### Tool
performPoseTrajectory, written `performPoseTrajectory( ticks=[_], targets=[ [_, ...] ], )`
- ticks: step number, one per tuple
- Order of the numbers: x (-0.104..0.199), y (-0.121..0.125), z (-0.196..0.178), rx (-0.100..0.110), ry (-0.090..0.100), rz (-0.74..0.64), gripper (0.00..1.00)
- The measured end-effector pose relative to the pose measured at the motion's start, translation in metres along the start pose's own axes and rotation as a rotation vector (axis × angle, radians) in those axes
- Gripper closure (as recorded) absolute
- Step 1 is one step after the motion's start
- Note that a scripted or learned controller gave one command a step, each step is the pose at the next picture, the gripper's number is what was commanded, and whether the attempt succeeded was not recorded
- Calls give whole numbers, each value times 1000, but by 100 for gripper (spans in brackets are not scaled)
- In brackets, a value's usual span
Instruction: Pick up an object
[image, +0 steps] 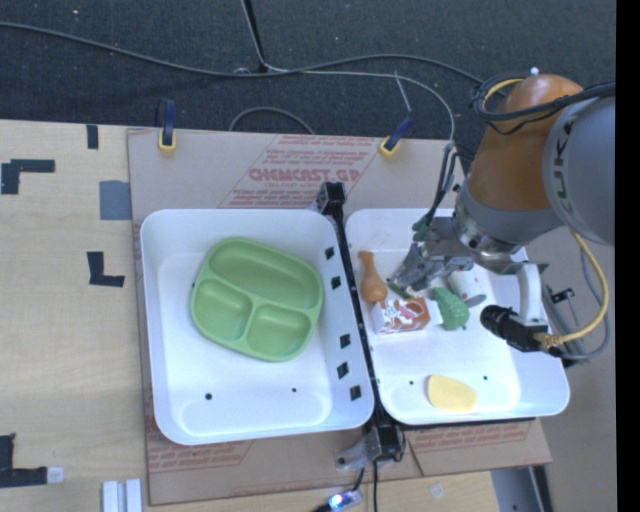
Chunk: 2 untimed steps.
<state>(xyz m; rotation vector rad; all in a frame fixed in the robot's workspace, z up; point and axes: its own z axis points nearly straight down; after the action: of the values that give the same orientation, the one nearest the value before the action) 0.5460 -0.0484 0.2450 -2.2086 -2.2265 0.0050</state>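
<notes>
red "CHEMCAST GP" — cardboard sheet (290, 175)

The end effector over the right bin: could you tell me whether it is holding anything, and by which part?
It cannot be told. The end effector is low over the right bin, close above the orange-and-white item, and its tips are too unclear to judge a hold.

Reaches in from the right, grey arm (590, 170) bent low with the orange band (515, 140) up top. Points the gripper (420, 272) down near the right bin's (540, 395) left edge.
</notes>
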Motion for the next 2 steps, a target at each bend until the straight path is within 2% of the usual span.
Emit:
performPoseTrajectory(
  ticks=[1, 2],
  targets=[
    [45, 19, 2, 0, -1, 1, 100],
    [83, 48, 17, 0, -3, 2, 100]
  ],
)
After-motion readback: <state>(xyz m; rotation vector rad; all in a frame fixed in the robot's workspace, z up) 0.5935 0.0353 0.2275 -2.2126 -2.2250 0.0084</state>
